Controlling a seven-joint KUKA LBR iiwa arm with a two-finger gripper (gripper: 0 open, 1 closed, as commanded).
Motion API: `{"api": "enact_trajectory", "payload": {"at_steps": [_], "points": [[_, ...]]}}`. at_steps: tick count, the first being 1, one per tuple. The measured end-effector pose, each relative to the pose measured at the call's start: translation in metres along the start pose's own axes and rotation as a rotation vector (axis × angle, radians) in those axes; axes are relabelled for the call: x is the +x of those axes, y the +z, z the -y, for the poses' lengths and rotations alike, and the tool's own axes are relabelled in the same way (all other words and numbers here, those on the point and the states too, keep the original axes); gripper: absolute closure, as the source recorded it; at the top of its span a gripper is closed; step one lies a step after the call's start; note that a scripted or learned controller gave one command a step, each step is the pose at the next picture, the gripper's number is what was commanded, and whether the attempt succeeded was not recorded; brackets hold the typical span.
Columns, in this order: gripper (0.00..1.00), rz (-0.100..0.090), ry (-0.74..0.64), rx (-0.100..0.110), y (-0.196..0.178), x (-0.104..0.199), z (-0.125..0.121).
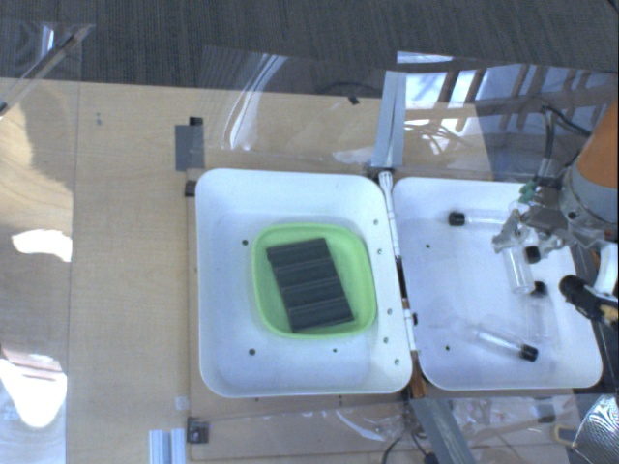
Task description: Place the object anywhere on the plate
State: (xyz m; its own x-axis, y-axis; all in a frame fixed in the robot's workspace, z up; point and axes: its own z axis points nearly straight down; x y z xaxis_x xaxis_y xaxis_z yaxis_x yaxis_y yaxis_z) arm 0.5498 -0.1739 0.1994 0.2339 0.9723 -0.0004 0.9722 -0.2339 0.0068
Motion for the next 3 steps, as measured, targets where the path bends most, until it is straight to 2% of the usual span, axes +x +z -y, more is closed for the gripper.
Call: {"api": "enact_trajectory", "payload": {"at_steps": [1,2,3], "points": [[1.00,-0.001,-0.054,0.005,0.015,0.108,0.052],[1.00,-0.003,-0.152,0.002,0.014,0.191,0.049],[1.00,-0.004,-0.291,0.001,0.013,0.269,0.071]]}}
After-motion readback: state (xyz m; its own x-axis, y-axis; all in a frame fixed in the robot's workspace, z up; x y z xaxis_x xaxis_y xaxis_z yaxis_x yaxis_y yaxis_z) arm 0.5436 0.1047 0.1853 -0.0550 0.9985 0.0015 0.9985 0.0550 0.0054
